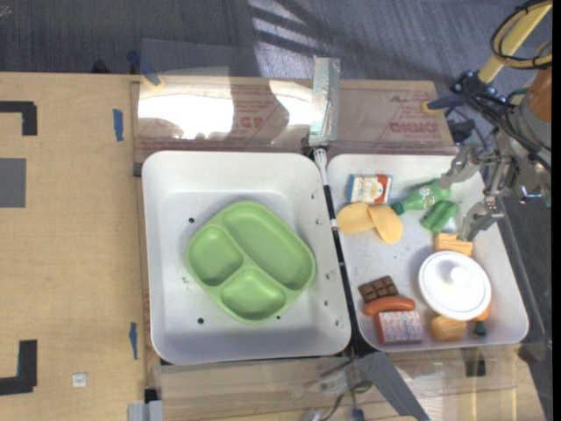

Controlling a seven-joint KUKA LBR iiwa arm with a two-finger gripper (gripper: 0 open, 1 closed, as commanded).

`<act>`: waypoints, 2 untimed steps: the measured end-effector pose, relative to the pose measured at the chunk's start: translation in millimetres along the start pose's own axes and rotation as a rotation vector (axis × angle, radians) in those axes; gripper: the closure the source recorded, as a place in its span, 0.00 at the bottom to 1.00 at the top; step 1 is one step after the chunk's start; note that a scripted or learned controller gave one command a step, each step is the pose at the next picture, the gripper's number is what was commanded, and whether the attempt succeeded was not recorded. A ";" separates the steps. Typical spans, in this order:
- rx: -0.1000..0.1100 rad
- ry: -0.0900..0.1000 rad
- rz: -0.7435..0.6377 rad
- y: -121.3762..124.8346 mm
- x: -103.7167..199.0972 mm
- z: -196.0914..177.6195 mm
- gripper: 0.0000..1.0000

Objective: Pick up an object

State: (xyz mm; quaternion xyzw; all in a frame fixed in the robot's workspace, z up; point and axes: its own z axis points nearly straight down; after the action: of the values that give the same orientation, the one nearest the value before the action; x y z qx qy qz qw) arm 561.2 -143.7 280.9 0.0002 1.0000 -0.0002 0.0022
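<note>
Two white bins sit on the worktop [70, 235], a green tray [251, 260] in the left bin [166, 182]. The hand [472, 198] hangs open over the right bin [513, 323], gripping nothing.

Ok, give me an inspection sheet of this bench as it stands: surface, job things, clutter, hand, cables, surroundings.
Surface: two white bins side by side, left bin and right bin, on a cardboard-covered bench.
Job's things: right bin holds a small carton, yellow pieces, green toy, chocolate bar, sausage, pink box, white lidded bowl, orange pieces beside it.
Clutter: green divided plate in the left bin.
Hand: hand over the right bin's far right part, nothing seen between its fingers.
Cables: yellow cable loops at upper right.
Surroundings: clear plastic sheet and tape strip behind the bins; grey carpet beyond.
</note>
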 end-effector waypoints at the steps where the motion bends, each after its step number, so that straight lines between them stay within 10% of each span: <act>1: -0.001 0.008 0.415 17.2 15.8 98.3 0.00; 2: -0.002 0.006 0.553 123.1 40.6 95.6 0.00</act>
State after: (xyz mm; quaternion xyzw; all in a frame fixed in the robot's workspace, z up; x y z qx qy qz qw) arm 521.1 -20.6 185.0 0.2730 0.9620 0.0014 -0.0009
